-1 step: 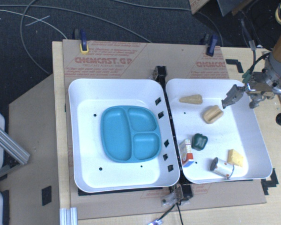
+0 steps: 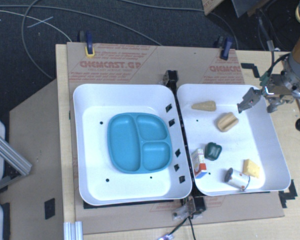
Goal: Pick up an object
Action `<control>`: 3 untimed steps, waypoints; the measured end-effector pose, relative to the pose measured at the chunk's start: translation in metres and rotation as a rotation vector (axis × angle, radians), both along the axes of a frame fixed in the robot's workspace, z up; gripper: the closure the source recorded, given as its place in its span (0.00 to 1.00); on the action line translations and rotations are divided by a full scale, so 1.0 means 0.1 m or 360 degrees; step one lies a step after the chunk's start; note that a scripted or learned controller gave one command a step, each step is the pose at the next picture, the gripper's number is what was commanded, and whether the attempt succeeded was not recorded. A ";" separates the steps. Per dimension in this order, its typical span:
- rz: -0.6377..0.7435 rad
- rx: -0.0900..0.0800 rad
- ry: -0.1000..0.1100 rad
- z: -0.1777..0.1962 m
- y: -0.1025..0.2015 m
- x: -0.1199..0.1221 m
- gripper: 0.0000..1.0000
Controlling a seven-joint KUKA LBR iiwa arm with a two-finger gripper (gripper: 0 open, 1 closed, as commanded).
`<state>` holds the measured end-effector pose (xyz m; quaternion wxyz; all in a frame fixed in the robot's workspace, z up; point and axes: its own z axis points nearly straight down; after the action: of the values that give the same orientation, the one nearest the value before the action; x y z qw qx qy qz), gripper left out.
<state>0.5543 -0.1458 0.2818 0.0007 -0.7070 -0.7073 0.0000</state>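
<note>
Camera view: the gripper [image 2: 258, 103] is seen over the right bin's [image 2: 275, 149] upper right edge, jaws spread apart, nothing between them. In that bin are scattered a tan wedge [image 2: 204, 106], a tan block [image 2: 226, 122], a dark green piece [image 2: 213, 151], a small carton [image 2: 198, 163], a yellow piece [image 2: 251, 168] and a grey cylinder [image 2: 236, 178]. A blue divided plate [image 2: 139, 142] is placed in the left bin [image 2: 90, 134].

Two white bins side by side: left bin [image 2: 85, 134] holding a blue divided plate [image 2: 139, 142]; right bin [image 2: 270, 139] scattered with small objects. At right edge, gripper [image 2: 257, 100] above that bin's upper right, fingers spread, nothing between.
</note>
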 end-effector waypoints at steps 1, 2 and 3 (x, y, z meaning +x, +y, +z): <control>-0.0002 0.0003 0.0010 -0.63 -0.01 -0.01 0.00; -0.0002 0.0003 0.0010 -1.09 -0.01 -0.07 0.00; -0.0001 0.0004 0.0010 -1.69 0.06 -0.11 0.00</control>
<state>0.5429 -0.1399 0.1127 0.0038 -0.7071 -0.7071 0.0014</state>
